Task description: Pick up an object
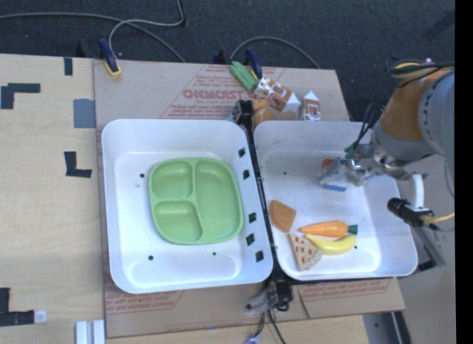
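A small blue-and-orange object lies in the right bin at the gripper; finger state cannot be told. Nearby: carrot, banana, waffle wedge. Green plate fills left bin.

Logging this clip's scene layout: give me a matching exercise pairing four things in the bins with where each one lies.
Things:
1. green divided plate
2. banana
3. carrot
4. end effector

Places:
A. right bin, just above the banana
B. left bin, middle
C. right bin, upper part
D. right bin, near its front edge

Pairs: 1-B, 2-D, 3-A, 4-C
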`<state>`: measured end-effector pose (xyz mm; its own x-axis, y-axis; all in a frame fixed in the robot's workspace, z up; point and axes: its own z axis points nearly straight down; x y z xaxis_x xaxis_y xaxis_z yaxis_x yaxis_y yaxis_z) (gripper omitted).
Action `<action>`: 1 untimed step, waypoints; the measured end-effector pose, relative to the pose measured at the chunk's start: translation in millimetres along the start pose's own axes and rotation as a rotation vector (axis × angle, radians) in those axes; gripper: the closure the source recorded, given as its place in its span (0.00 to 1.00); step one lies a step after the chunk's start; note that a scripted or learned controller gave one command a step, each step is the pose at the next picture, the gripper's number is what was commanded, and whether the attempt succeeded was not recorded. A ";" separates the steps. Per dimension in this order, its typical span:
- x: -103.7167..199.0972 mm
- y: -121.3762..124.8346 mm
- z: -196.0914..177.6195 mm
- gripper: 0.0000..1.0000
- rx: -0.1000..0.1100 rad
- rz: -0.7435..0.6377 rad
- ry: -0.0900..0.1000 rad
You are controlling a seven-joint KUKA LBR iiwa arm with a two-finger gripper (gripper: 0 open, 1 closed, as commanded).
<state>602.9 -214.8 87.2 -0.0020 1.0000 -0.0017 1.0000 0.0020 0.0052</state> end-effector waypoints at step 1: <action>44.2 31.6 0.5 0.00 -0.001 -0.001 0.000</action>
<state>634.4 -170.5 86.7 -0.0032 1.0000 -0.0013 1.0000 0.0032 0.0058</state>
